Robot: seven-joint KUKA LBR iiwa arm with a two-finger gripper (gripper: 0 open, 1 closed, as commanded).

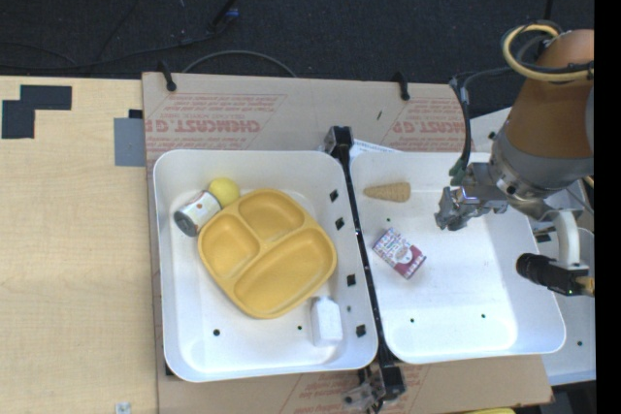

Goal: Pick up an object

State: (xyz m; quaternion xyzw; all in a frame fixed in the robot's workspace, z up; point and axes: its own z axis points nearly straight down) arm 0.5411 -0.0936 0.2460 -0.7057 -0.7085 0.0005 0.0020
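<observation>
My gripper (452, 213) hangs over the right bin (485, 325), near its upper right part, below the orange wrist band. A small red and white packet (399, 253) lies to the gripper's lower left, apart from it. A tan cone-shaped piece (387, 192) lies to its left near the bin's back wall. Nothing shows between the fingers.
The left bin (184, 344) holds a yellow divided tray (267, 250), a small yellow ball (224, 190), a grey and white cylinder (196, 211) beside it, and a white block (325, 319) at the front right. A black divider (355, 247) separates the two bins.
</observation>
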